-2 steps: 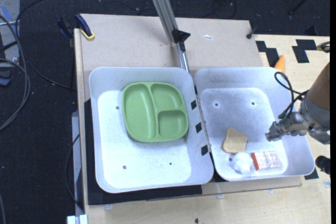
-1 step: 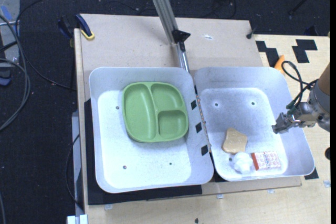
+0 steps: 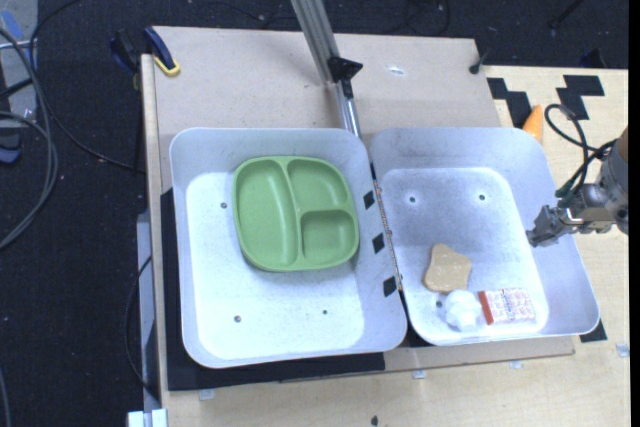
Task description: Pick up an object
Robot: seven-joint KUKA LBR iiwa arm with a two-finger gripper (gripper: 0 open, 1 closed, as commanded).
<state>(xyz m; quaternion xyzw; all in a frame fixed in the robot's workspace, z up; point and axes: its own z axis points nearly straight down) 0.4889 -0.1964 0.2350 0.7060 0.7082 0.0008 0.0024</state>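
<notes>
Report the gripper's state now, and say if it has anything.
Gripper: at the right bin's right rim; open or shut cannot be told. Nothing is seen in it; the tan piece, white lump and red-and-white packet lie in the bin.

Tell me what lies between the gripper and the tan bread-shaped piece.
Camera view: only bare white floor of the right bin separates gripper from tan piece.

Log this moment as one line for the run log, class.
claw: over right bin's right rim | plate: left bin | toast, white lump, packet: right bin, untouched
</notes>
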